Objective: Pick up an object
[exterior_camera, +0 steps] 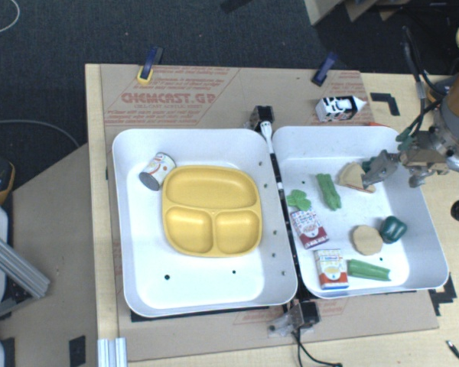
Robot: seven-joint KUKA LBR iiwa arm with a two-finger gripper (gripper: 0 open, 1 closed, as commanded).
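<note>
Our end effector [388, 167] hangs over the tan wedge-shaped toy [353, 177] — finger spread unclear; we'd centre, then descend.

Red lettering reading roughly "CHEMCAST" is seen printed on the brown worktop [176, 96] behind the bins, while the packets' labels are too small to be read.

The arm [451, 121] reaches in from the right, wrist low.
</note>
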